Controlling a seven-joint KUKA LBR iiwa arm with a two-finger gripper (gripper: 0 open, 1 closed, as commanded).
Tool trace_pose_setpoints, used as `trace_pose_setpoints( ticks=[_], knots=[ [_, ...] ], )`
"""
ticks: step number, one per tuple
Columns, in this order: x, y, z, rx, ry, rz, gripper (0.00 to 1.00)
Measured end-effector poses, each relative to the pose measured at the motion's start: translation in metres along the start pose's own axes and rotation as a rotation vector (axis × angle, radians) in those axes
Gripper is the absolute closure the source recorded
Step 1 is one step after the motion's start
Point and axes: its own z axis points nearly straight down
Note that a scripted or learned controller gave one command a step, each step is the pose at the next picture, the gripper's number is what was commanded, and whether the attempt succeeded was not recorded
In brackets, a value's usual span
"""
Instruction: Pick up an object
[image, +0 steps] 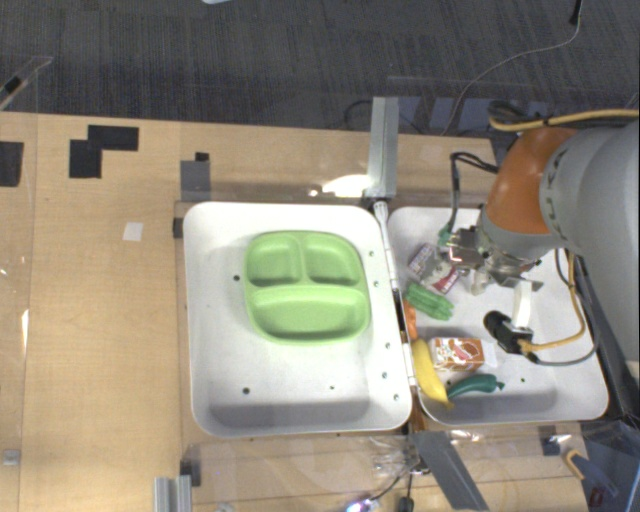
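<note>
Objects crowd the right bin (570, 395): green pepper (430, 301), snack box (458, 352), banana (426, 375).
Gripper (470, 262), at the bin's 11 o'clock; grip state unreadable. Pepper looks light, firm; pinch across its middle.

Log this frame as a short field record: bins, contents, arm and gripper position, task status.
left bin: holds a green divided plate, upright, near its middle
right bin: holds a banana, a small red-and-white packet, a green pickle-like piece, a dark green tool-like item, a foil-wrapped item
arm: reaches in from the right, over the right bin's far half
gripper: low over the right bin, beside the foil-wrapped item
grasp: cannot tell
task status: no object visibly lifted
</note>
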Motion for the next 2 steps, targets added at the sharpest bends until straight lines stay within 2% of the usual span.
trace_pose_setpoints(
  ticks=[1,2],
  knots=[
    [0.005,-0.004,0.0,-0.01,-0.002,-0.087,0.0],
    [-0.029,-0.095,-0.002,-0.01,0.0,-0.124,0.0]
  ],
)
